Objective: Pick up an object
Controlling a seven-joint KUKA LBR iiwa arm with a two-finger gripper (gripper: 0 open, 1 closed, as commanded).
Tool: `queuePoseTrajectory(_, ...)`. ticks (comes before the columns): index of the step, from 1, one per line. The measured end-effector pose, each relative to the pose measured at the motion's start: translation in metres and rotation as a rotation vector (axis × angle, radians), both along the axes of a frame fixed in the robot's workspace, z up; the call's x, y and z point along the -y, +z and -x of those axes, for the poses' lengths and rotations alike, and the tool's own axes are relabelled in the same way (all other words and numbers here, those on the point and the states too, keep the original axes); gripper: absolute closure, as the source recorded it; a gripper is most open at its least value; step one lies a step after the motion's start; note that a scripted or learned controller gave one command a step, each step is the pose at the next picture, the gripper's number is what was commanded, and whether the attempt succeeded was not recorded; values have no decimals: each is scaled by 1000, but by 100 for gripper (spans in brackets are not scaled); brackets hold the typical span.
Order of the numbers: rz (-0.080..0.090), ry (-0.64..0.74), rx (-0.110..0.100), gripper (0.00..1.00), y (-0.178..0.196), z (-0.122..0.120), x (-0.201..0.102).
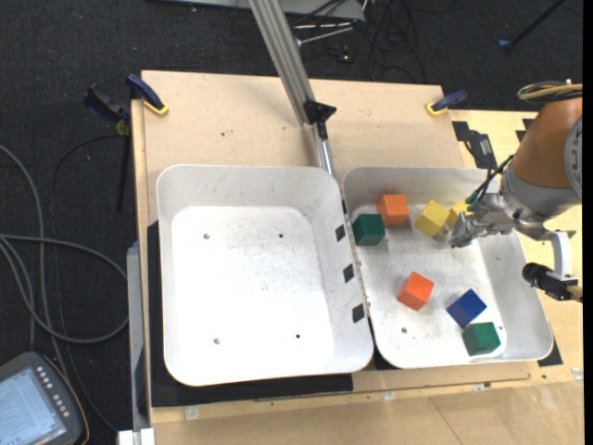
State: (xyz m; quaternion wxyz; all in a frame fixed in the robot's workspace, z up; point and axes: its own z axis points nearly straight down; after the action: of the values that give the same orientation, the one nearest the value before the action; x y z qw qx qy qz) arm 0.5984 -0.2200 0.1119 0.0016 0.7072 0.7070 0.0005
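Observation:
The right bin (519,295) holds several small blocks. A yellow block (432,219) lies near the bin's far side, with an orange block (393,209) and a dark green block (368,229) to its left. Nearer the front sit a second orange block (416,290), a blue block (466,307) and a green block (482,338). My gripper (460,235) is low in the right bin, just right of the yellow block and close against it. I cannot see whether anything is held.
The left bin (176,248) stands beside the right one on the wooden bench. A slanted metal pole (287,54) runs down to the gap between the bins. Clamps sit at the bench's far corners (146,94).

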Motion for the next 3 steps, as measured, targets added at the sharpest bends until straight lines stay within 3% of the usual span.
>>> queuePoseTrajectory(1,2,2,4,100,64,1,0)
queuePoseTrajectory(2,1,3,3,100,103,0,0)
queuePoseTrajectory(3,-3,7,-4,100,96,11,-47)
